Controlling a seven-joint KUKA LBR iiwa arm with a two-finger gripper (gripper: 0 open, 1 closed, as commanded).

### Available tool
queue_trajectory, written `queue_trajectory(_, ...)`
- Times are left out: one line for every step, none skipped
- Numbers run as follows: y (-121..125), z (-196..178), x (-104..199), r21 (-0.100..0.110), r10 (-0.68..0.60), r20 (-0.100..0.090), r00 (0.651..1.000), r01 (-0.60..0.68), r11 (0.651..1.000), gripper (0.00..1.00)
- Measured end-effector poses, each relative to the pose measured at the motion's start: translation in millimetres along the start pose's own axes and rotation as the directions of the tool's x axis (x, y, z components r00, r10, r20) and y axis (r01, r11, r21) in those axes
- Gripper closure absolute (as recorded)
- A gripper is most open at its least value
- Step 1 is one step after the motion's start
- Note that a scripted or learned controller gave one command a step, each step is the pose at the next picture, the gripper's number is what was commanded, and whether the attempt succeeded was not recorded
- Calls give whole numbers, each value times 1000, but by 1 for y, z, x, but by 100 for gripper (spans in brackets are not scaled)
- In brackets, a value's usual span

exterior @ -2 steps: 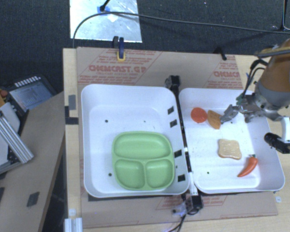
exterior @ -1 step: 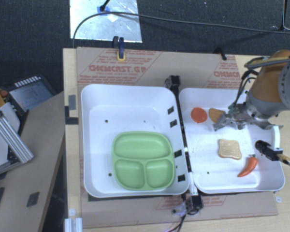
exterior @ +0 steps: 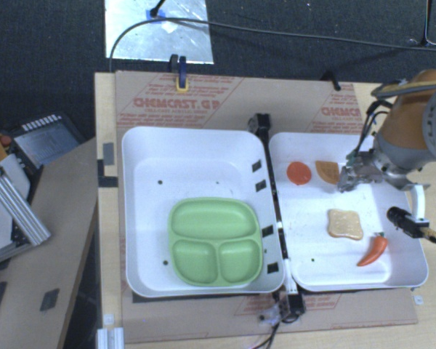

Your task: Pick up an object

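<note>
Camera view: you're watching the gripper hovering over the right bin, fingers too blurred to read. An orange piece is sitting just beside it, partly hidden. Cardboard is reading "CHEMCAST".

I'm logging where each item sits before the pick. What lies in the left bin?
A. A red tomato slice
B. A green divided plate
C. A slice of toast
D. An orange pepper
B: the green divided plate lies in the left bin, while the toast, pepper and red slice all lie in the right bin.
</note>
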State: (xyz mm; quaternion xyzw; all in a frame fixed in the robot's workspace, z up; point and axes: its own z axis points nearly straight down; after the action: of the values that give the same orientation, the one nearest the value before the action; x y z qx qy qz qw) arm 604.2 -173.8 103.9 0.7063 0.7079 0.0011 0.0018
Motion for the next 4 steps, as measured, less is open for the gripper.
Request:
queue_trajectory(-2,-60,7,-1,-2,0,1000,2,1000,100)
queue_trajectory(-10,-109,7,-1,-2,0,1000,2,1000,100)
queue_trajectory(-8,-159,7,-3,-2,1,1000,2,1000,100)
queue_trajectory(-14,-153,65,2,-7,-2,1000,7,1000,100)
